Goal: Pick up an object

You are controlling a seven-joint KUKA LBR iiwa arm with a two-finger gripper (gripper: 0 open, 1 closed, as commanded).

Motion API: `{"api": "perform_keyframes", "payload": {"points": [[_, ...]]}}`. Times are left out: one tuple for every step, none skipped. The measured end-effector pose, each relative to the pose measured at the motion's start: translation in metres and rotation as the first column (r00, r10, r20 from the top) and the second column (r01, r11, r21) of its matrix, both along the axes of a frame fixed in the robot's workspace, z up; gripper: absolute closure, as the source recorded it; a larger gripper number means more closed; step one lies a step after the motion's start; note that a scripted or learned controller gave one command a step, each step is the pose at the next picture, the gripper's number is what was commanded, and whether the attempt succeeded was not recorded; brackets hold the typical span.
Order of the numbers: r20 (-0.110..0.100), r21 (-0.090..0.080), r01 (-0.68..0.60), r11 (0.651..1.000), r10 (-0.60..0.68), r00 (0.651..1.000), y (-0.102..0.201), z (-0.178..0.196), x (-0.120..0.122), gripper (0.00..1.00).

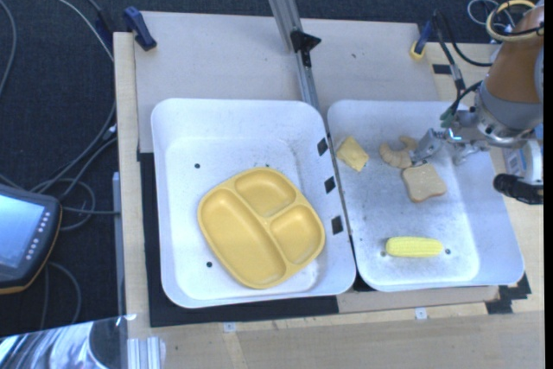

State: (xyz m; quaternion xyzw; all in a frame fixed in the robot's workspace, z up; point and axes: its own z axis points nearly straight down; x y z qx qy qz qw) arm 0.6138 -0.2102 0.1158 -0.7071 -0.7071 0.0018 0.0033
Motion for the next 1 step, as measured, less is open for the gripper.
{"api": "perform_keyframes", "payload": {"points": [[0.004, 0.000, 0.000, 1.000, 0.000, 1.000, 0.0006, -0.0238, 0.0002, 0.00]]}}
